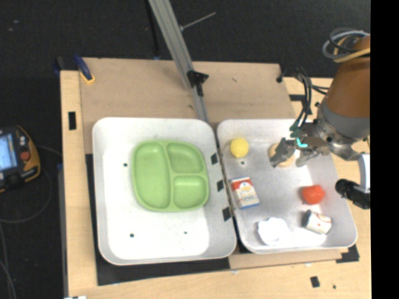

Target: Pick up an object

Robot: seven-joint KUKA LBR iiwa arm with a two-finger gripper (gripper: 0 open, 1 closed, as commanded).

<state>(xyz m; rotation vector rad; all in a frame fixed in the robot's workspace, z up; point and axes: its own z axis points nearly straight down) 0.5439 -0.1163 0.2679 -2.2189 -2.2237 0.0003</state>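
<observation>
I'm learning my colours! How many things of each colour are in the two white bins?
Green: 1, the tray
Yellow: 1, the ball
Orange-red: 1, the lump
Red and white: 1, the box
White: 2, the cup and the small item
Tan: 1, the thing at the gripper
Total: 7
</observation>
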